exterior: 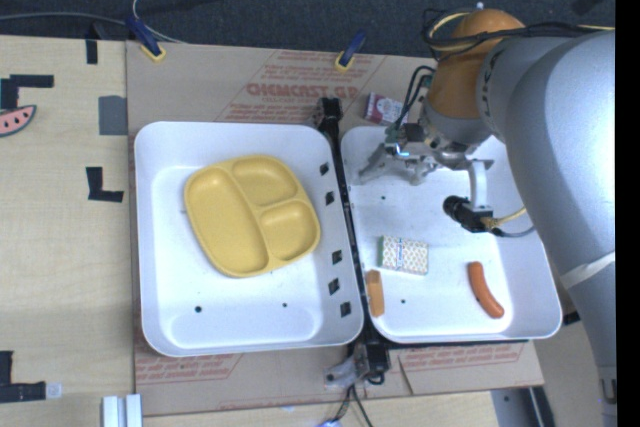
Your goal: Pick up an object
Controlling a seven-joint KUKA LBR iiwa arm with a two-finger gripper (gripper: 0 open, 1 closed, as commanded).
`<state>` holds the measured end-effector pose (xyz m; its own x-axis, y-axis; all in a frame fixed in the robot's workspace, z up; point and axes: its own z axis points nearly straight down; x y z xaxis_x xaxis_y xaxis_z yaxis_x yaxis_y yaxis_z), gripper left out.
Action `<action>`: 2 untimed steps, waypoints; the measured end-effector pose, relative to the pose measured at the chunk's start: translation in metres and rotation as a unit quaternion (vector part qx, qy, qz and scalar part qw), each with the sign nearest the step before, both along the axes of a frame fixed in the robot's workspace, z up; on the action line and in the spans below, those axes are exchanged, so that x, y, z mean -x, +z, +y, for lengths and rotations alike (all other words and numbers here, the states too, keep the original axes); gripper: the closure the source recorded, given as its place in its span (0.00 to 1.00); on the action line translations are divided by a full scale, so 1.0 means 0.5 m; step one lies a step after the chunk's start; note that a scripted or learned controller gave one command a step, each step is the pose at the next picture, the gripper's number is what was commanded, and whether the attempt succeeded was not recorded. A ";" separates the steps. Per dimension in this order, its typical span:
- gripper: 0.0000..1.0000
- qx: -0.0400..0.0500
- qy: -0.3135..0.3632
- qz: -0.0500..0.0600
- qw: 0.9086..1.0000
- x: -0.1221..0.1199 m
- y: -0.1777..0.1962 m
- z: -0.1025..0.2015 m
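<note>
- While the grey two-finger gripper [398, 162] hovers over the right white bin [520, 313], I cannot tell its state.
- Candidates lie nearer the front: orange sausage [486, 289], patterned square packet [404, 255].
- Better descend straight, centred on one object.

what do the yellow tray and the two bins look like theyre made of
Yellow tray: looks like moulded plastic, matte, one even colour with soft rounded dividers between its three compartments. Left bin and right bin: probably thin formed plastic, smooth white with rounded corners and a slight sheen; the look alone cannot rule out coated metal.
</note>
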<state>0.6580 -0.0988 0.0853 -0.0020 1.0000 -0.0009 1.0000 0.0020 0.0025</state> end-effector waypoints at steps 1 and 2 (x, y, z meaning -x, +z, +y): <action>1.00 0.000 0.001 0.000 1.000 0.000 0.020 0.000; 1.00 0.000 0.001 0.001 1.000 0.000 0.038 0.001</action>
<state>0.6578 -0.0982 0.1043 -0.0038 1.0000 -0.0008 1.0000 0.0038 0.0005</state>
